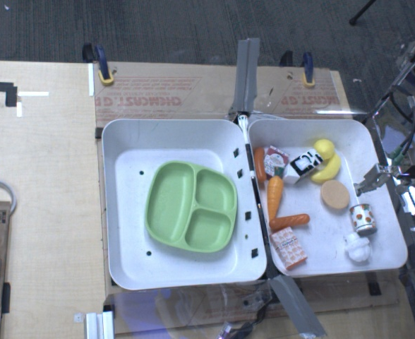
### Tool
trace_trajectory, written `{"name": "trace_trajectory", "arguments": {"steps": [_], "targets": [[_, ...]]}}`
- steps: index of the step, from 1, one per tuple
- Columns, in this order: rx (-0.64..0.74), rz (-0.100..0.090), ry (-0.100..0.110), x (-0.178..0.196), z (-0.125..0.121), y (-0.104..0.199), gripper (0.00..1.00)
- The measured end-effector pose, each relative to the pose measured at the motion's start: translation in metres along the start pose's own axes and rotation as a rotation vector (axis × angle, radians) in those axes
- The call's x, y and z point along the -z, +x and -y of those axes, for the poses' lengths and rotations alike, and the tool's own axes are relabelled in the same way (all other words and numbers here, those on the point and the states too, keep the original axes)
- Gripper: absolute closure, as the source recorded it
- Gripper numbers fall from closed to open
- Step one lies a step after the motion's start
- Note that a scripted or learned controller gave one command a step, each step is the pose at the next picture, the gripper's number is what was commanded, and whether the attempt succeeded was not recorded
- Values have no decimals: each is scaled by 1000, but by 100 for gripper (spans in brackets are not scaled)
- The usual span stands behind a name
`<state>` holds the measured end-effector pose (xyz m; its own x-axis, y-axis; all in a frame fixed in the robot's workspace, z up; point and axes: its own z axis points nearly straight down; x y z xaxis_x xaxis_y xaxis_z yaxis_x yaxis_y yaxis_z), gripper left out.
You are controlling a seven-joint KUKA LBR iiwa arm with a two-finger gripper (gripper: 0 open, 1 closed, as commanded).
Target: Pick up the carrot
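I see the carrot (274, 198) in the right bin (377, 147), hard against that bin's left wall, lying roughly far-to-near. A sausage-like piece (289, 221) touches its near end, and a red-and-white packet (275, 162) sits at its far end.

The gripper (372, 182) is at the right bin's right rim, well apart from the carrot. I can't tell its opening from here, too small and cluttered.

My plan: come in from above the carrot's middle and close across its narrow width. The wall and divider on the left leave little room for the left-side finger, so I judge a wall clip the main risk. Stay off the sausage end.

Readable text: the cardboard (214, 94) behind the bins reads "CHEMCAST GP", upside down. Packet and can (363, 219) labels aren't legible.
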<state>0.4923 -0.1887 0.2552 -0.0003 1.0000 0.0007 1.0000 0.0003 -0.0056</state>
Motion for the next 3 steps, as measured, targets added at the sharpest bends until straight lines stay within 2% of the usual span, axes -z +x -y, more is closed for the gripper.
{"name": "trace_trajectory", "arguments": {"steps": [1,2,3], "targets": [[23,1,-3,-47,0,-24,0],[-151,0,-1,-125,-41,47,0],[5,1,-2,-164,-42,95,0]]}}
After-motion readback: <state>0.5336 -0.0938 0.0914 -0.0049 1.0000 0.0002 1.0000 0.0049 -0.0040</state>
